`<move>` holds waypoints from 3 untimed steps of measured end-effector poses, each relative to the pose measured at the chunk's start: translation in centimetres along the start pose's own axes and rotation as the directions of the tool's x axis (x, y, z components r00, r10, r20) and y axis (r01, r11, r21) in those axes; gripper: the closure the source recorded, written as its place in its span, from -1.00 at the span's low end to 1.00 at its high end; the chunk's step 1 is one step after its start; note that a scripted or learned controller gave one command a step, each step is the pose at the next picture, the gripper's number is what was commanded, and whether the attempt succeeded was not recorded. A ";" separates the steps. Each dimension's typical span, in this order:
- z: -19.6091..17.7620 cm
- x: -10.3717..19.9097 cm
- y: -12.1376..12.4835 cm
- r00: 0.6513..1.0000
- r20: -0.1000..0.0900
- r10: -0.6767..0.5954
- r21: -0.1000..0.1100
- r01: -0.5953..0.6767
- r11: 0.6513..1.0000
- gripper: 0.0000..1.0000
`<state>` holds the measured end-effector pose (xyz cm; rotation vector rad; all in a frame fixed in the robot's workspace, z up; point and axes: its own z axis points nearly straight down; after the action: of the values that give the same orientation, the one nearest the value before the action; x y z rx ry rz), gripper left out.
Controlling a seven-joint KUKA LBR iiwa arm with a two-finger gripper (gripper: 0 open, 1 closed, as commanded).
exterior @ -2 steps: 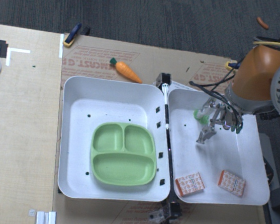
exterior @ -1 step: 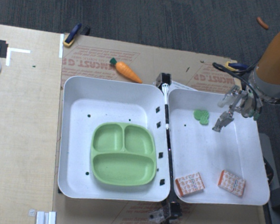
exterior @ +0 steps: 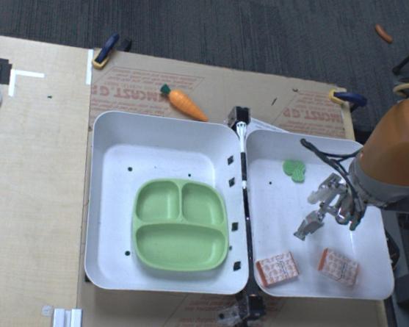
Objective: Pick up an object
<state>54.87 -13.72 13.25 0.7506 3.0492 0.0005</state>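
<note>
Camera view: two shallow white bins sit side by side on the counter. The left bin (exterior: pixel 106 184) holds a green divided plate (exterior: pixel 181 225) lying flat near its middle. The right bin (exterior: pixel 259 203) carries three loose things: a small green piece (exterior: pixel 295 169) toward its upper part, and two little printed packets along its lower edge, one packet (exterior: pixel 277 269) at the lower left of that bin and the other packet (exterior: pixel 339 267) further right. Above the bins, on the cardboard, lies a toy carrot (exterior: pixel 184 103), outside either bin.

The arm comes in from the right of the frame, and its claw (exterior: pixel 314 223) hangs over the middle of the right bin, tilted down toward the lower left. It is above and between the two packets and well apart from the green piece. Nothing can be made out between its fingers; whether they stand open or closed cannot be told from this angle, since the metal parts blur together.

As for progress, the pick seems not yet made. All three candidate things lie on the bin floor. What is left, by my judgement, is the whole grasp: settling on one item, likely one of the packets nearest the claw, closing on it and lifting it free.
</note>
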 end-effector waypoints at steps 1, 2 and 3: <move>4.0 -6.0 -3.4 1.000 0.003 0.016 0.000 -0.016 1.000 -1.00; 3.9 -12.0 -1.1 0.980 0.005 -0.201 0.000 0.201 0.980 -1.00; -7.6 -10.9 -0.7 0.997 0.004 0.071 0.000 -0.071 0.997 -1.00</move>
<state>64.20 -19.38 20.89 0.8573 3.0169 -0.0010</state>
